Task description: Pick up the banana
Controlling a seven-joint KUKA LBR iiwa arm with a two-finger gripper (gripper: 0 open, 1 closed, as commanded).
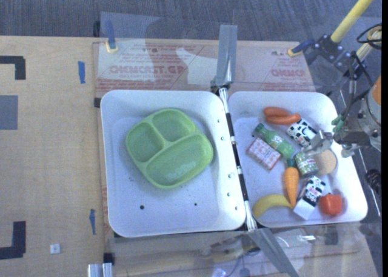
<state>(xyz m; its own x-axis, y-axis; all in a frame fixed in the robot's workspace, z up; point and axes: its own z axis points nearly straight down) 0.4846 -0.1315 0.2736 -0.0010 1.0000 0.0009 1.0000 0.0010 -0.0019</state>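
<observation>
The banana (271,203) lies at the front left corner of the right bin (354,209), its tip just beside a carrot (291,186) that stands between it and the gripper. Around these sit 2 black-and-white cartons (301,131), 1 sausage (282,116), 1 green bottle (274,139), 1 red packet (263,153), 1 can (307,163) and 1 red piece (331,204). The left bin (115,203) holds 1 green divided plate (169,147). The gripper (320,142) reaches in from the right, low over the can, well apart from the banana; I cannot tell how its fingers stand.
</observation>
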